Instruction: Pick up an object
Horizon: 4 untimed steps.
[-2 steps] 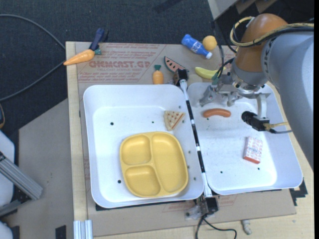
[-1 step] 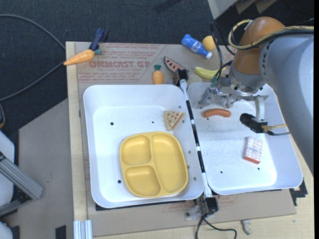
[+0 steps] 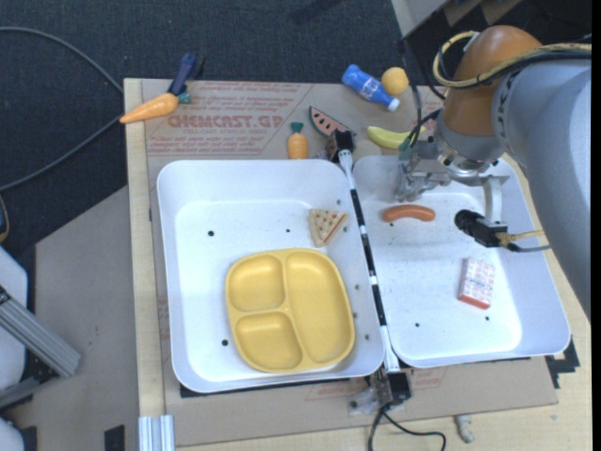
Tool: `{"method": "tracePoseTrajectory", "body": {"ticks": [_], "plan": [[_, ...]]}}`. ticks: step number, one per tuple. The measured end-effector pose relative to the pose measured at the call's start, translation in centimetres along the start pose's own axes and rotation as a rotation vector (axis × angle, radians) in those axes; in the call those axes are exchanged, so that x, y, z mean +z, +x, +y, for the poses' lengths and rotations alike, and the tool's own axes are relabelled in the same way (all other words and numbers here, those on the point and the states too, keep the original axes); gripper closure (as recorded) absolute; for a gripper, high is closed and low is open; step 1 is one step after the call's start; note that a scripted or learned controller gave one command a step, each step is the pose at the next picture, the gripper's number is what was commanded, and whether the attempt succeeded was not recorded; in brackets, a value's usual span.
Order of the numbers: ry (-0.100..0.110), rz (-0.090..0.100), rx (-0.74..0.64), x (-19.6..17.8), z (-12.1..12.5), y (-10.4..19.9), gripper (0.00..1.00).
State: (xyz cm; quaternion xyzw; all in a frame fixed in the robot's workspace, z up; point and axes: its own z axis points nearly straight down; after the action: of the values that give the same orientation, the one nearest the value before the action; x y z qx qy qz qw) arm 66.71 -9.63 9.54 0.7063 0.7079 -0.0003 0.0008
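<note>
A reddish-brown toy sausage (image 3: 408, 214) lies in the far left part of the right bin (image 3: 526, 332). My gripper (image 3: 414, 184) hangs just above and behind the sausage, near the bin's far wall, apart from it as far as I can see. Nothing shows between its tips. A pink and white packet (image 3: 477, 282) lies flat toward the right side of the same bin. In the left bin (image 3: 188, 252) sits a yellow divided plate (image 3: 287, 308), with a tan waffle-like wedge (image 3: 327, 225) beside its far right corner.
Behind the bins on the board lie a banana (image 3: 385, 137), a blue bottle (image 3: 368, 85), a yellow lemon (image 3: 395, 80), a watermelon slice (image 3: 323, 120), a small orange toy (image 3: 298, 145) and a carrot (image 3: 150, 109). The arm covers the right bin's far right corner.
</note>
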Motion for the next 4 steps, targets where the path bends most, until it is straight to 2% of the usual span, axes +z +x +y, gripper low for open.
{"method": "tracePoseTrajectory", "body": {"ticks": [1,2,3,4], "plan": [[0.0,0.0,0.0,0.0,0.0,0.0,0.0],[0.003,0.001,0.002,1.1,-0.1,0.2,0.0],[0.0,0.0,0.001,0.0,0.0,0.2,1.0],[0.001,0.0,0.001,0.0,0.0,0.2,0.0]]}}
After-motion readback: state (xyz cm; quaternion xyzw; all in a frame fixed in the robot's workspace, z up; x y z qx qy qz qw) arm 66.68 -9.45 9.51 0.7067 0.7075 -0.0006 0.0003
